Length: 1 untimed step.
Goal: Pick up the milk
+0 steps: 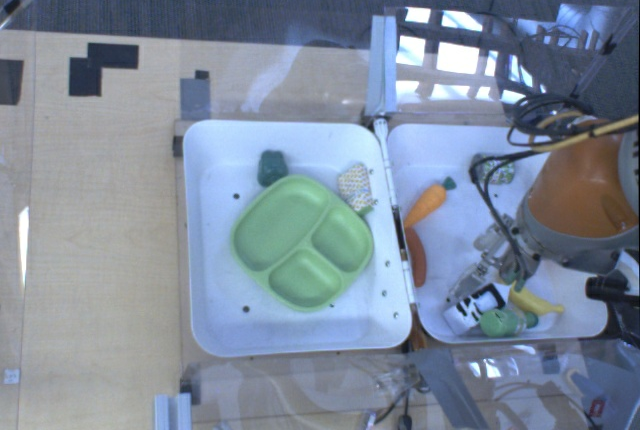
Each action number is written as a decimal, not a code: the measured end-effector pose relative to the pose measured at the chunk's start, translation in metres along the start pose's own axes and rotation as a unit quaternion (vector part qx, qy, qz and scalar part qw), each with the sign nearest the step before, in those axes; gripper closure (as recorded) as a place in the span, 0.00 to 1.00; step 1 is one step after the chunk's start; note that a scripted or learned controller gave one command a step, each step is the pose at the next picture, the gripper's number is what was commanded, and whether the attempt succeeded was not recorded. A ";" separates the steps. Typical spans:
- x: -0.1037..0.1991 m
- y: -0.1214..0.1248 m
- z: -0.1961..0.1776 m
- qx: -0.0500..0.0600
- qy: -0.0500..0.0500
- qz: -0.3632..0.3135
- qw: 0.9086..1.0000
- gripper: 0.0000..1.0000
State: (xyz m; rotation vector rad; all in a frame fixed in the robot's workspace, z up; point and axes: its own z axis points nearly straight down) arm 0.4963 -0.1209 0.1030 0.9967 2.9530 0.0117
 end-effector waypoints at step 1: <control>0.009 0.009 0.011 0.002 -0.001 -0.055 0.998 0.00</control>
